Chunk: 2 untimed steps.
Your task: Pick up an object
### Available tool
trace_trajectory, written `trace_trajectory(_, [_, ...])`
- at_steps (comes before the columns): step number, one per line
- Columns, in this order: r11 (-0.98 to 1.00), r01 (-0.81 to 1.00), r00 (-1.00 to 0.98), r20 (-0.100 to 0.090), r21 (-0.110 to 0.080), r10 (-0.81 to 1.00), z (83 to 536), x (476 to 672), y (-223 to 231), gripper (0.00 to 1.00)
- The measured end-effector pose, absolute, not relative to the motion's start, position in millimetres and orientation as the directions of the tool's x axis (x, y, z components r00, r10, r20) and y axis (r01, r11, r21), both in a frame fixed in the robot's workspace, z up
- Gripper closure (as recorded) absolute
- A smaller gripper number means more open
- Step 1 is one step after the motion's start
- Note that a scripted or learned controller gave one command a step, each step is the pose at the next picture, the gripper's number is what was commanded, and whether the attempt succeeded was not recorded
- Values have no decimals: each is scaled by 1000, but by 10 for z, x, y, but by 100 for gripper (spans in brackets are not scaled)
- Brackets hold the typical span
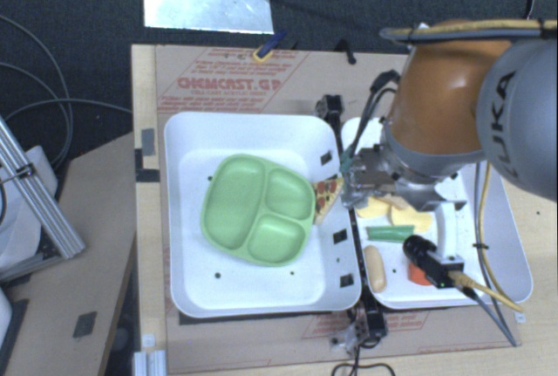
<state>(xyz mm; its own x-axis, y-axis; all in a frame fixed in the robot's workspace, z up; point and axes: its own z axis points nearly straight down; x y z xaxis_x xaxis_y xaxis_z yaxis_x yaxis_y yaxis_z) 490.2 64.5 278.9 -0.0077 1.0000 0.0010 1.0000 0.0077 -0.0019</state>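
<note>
Toy food — a yellow wedge (390, 210), a green stick (389, 232), a tan roll (375, 267) and an orange piece (419, 275) — lies in the right bin (510, 274) beneath the arm (462, 104). The jaws (364, 182) hang over the bins' shared edge; their opening cannot be told. A green divided plate (259, 208) fills the left bin (244, 132) on the cardboard-covered table (218, 73).

Pale green plate (258, 209), white bins (253, 128)
</note>
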Motion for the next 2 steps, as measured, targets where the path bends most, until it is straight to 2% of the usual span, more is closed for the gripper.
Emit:
trace_trajectory(1, [5, 1000, -5, 2, 10, 1000, 3634, 4878, 674, 100])
trace_trajectory(2, [12, 1000, -12, 1, 6, 1000, 3711, 4879, 676, 100])
